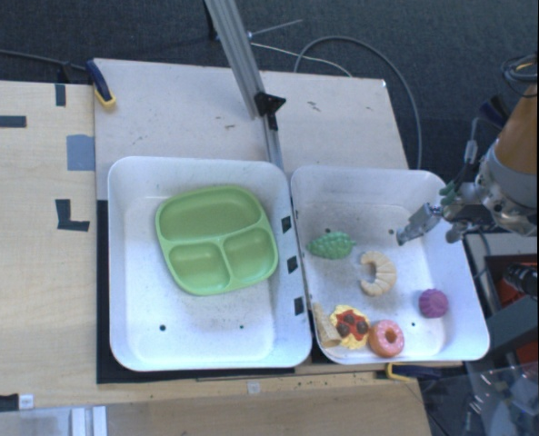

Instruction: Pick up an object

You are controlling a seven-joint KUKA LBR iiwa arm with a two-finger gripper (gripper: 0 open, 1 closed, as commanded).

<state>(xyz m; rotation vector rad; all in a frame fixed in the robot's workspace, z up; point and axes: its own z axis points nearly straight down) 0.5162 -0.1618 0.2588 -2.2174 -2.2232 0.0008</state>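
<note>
Camera view: croissant (376, 273) below-left of hand (430, 225).

Evenly and brightly lit from above; soft, short shadows under the green tray (217, 239); mild glare on white bin walls (124, 271); slightly soft, grainy overall; dark carpet underexposed.

Dark carpet floor (451, 25); pale wooden bench (24, 243); grey cable (378, 57).

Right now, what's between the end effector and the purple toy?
Bare white floor of the right bin in the camera view; nothing lies between the end effector and the purple toy.
</note>
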